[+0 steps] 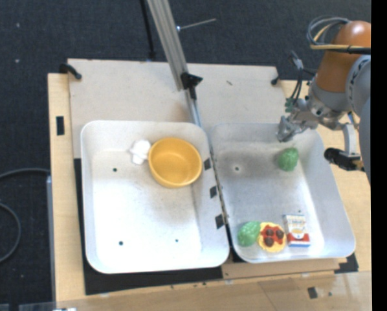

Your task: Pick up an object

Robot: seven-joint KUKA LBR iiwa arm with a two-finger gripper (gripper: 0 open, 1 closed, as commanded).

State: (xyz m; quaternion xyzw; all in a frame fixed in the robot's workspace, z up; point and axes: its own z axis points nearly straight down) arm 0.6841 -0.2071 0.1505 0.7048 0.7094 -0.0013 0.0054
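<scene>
My gripper (pixel 285 133) hangs over the far side of the right bin (pixel 265 186), just above and left of a green ball-like object (pixel 287 159). Nothing shows between its fingers. Along the right bin's near edge lie a green object (pixel 248 232), a round yellow piece with dark red spots (pixel 272 236), and a small white, red and blue box (pixel 298 231). In the left bin (pixel 142 219) a yellow bowl (pixel 175 162) stands at the far side, with a small white object (pixel 140 151) touching its left.
A slanted metal pole (pixel 171 44) rises from between the bins toward the back. The grey arm with its orange band (pixel 345 50) comes in from the right. Cardboard backing (pixel 232 96) lies behind the bins.
</scene>
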